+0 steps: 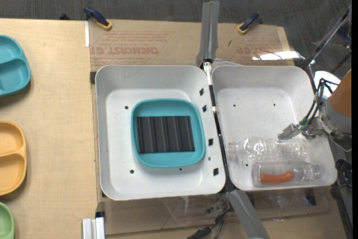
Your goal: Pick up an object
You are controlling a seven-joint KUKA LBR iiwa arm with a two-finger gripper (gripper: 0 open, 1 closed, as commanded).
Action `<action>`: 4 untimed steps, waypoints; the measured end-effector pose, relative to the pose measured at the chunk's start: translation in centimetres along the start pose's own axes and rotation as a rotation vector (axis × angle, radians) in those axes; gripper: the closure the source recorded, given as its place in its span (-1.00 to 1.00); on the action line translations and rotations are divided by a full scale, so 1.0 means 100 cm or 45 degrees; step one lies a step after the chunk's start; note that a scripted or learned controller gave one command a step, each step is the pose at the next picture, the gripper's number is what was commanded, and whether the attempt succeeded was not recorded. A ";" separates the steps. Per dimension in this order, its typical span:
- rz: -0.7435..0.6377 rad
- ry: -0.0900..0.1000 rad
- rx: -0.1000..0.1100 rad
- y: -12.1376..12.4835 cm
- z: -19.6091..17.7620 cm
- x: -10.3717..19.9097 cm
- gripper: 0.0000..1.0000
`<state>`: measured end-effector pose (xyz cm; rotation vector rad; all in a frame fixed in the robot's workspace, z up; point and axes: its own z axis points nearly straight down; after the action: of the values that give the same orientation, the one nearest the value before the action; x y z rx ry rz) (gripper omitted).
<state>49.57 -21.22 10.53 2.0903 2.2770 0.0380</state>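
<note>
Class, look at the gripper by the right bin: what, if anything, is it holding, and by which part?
It cannot be told. The gripper hangs just above the clear plastic bottle in the right bin, but no object shows between its fingers.

Left bin (112, 137): white plastic, smooth, faintly glossy.
Right bin (263, 92): same white plastic; sheen noted on the floor.
Teal tray (166, 160): matt plastic, with a dark ribbed insert (165, 134).
Clear bottles (279, 162): transparent, glossy plastic, crinkled.
Orange item (276, 177): smooth; seen through the clear plastic.
Cardboard sheet (145, 45): brown, matt, printed.
Bench top (45, 176): pale wood, matt.
</note>
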 end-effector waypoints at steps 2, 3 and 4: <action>0.026 0.013 0.005 0.000 0.001 -0.003 -1.00; 0.065 0.014 0.008 0.000 0.001 -0.003 -1.00; 0.087 0.015 0.009 0.000 0.001 -0.003 -1.00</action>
<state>49.55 -21.52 10.44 2.1768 2.2145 0.0456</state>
